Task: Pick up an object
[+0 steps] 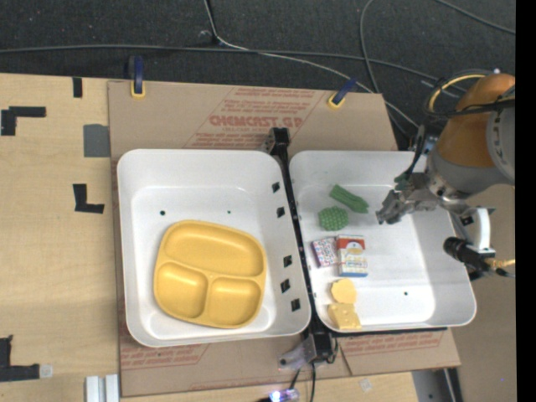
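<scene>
Objects to pick: green block, green round piece, two small cartons and yellow pieces, all lying in the right bin.
Gripper: you will find the gripper low over the right bin's upper right part, just right of the green block and apart from it.
Grip state: you cannot tell how wide it stands; nothing shows between its tips.
Left bin: left bin holds a yellow divided tray.
Step in hand: by my reading, the approach, with no pick made yet.
Next move: you likely need it shifted left over the green block, lowered, then closed.
</scene>
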Controlling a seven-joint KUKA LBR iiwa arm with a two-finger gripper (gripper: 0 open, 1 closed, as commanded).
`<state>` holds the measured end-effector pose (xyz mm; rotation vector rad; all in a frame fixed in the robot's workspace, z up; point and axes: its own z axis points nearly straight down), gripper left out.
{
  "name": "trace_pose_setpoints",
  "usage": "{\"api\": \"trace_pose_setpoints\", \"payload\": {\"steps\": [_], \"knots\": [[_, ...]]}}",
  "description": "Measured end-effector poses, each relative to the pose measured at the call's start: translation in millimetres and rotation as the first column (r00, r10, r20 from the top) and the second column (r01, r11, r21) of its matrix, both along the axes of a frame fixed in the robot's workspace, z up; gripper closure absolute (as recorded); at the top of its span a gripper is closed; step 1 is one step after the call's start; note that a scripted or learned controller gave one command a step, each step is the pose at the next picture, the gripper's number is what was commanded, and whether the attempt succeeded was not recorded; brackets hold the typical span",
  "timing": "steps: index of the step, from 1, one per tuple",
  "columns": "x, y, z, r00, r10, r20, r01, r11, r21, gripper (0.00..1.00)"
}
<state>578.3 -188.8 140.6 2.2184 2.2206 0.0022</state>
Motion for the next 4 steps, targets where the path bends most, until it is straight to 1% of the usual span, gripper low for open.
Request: {"api": "trace_pose_setpoints", "payload": {"steps": [1,2,3,4], "knots": [[-5,-5,46,1.000,-0.001,0.000,0.001,1.000,0.000,1.00],[-4,-13,93,1.000,0.000,0.001,0.000,1.000,-0.001,1.00],[-1,35,82,1.000,0.003,-0.004,-0.003,1.000,0.001,1.00],[9,96,89,1.000,0.006,-0.003,-0.006,1.000,0.002,1.00]]}}
